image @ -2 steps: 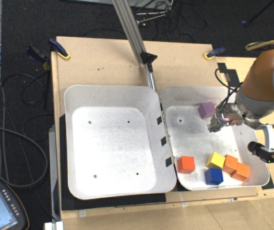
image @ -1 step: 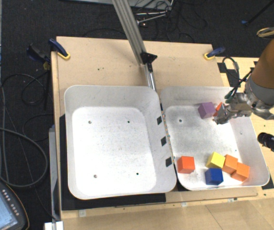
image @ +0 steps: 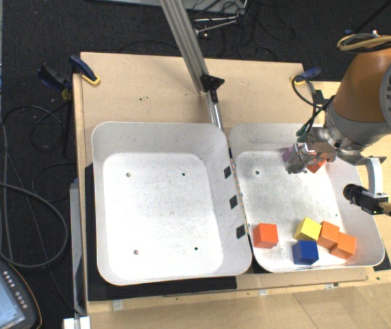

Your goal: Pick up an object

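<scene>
The likeliest failure is a grasp on nothing: the gripper [image: 303,160] hangs low over the far side of the right bin [image: 277,269], well apart from the orange cube [image: 266,234], yellow cube [image: 309,229] and blue cube [image: 305,252] near its front rim. A small red piece [image: 313,166] shows at its tip; whether it is clamped, I cannot tell.

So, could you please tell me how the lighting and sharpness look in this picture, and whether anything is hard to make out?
Camera view: lighting is even and soft, with no harsh glare on the white bins; the blocks cast only faint shadows and read crisply; the gripper is small and cluttered, so its details are hard to resolve; the floor at the left is dark, with cables barely visible.
</scene>
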